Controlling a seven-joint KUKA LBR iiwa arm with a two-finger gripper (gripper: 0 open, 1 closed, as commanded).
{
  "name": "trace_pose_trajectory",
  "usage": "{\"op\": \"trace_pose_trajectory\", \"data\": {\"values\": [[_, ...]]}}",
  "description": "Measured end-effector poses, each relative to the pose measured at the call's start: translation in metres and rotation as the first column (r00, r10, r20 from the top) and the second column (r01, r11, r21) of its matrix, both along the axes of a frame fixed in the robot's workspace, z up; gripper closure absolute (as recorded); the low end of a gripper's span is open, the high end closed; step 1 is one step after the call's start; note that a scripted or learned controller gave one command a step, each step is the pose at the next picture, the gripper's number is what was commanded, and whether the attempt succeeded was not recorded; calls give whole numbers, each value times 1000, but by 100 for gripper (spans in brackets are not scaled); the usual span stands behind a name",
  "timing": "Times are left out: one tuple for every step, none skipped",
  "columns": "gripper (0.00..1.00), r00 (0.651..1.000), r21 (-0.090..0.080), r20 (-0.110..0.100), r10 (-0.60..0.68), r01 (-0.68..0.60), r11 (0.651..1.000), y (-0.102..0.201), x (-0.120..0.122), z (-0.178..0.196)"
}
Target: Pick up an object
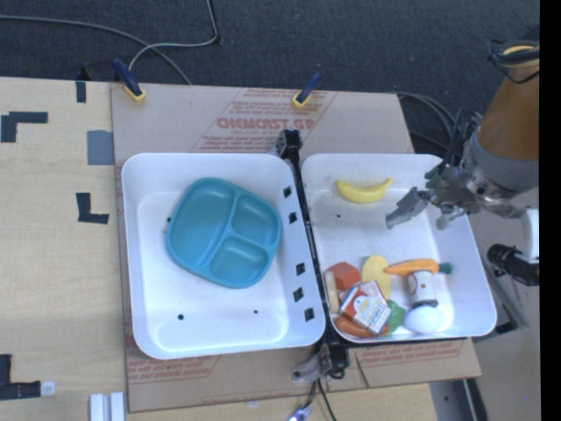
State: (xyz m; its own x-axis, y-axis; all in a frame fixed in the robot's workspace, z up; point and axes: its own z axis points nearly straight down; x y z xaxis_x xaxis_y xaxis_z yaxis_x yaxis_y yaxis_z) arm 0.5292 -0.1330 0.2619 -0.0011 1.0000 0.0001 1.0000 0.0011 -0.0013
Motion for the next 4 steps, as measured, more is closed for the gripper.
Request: {"op": "trace_pose_trajectory", "data": {"values": [[0, 1000, 1, -3, -2, 2, 1000, -69, -32, -140], [0, 1000, -4, 6, -3, 3, 1000, -52, -39, -174], [100, 1000, -3, 7, -3, 3, 1000, -51, -38, -165], [100, 1000, 1, 1, 2, -2, 1000, 40, 38, -142]]}}
